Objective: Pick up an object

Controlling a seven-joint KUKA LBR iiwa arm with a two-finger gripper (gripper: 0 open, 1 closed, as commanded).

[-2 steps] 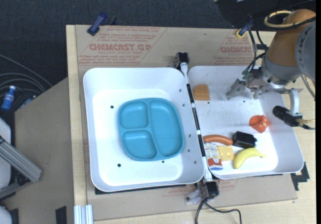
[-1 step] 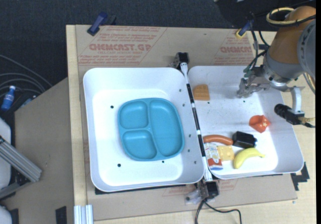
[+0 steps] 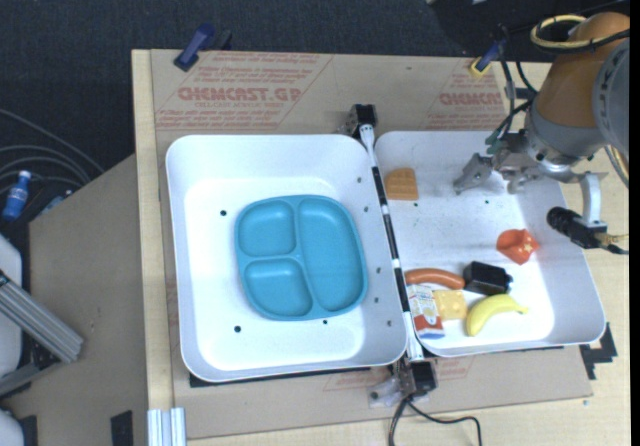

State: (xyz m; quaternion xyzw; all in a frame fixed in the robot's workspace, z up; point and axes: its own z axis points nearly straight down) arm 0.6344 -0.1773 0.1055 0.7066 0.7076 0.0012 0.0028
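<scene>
Jaws, spread open over bare bin floor, could close on nothing, since the red object (image 3: 517, 245) lies well below them.

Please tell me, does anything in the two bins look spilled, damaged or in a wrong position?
Nothing stands out. The blue divided plate lies flat in the left bin. In the right bin the banana and the red item lie loose but intact, nothing spilled.

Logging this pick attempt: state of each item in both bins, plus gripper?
Blue three-compartment plastic tray: flat, left bin.
Tan square block: flat, right bin.
Red pepper toy: loose.
Yellow toy banana: on its side.
Black block: beside banana.
Gripper: open, holding nothing.
</scene>
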